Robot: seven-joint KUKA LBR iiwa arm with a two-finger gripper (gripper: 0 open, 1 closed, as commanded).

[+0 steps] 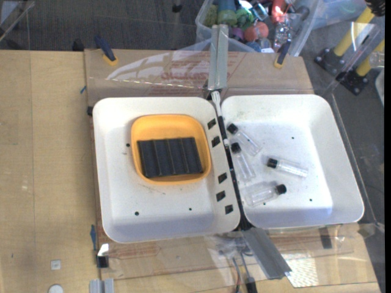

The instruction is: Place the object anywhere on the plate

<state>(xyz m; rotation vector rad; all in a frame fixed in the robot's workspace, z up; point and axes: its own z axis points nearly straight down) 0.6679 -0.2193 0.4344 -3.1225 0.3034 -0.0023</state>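
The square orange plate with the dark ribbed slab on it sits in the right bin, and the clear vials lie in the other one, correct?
Not quite. The camera view shows the square orange plate with the dark ribbed slab in the left white bin; the clear black-capped vials lie in the right white bin.

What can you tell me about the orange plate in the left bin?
The orange plate is a shallow, rounded-square dish, plastic by its look, with a raised rim. It lies flat in the left white bin, slightly toward the bin's far side. A dark ribbed rectangular block rests on it, covering most of its floor and reaching toward the near rim. Nothing else touches the plate; the clear vials all lie in the right bin.
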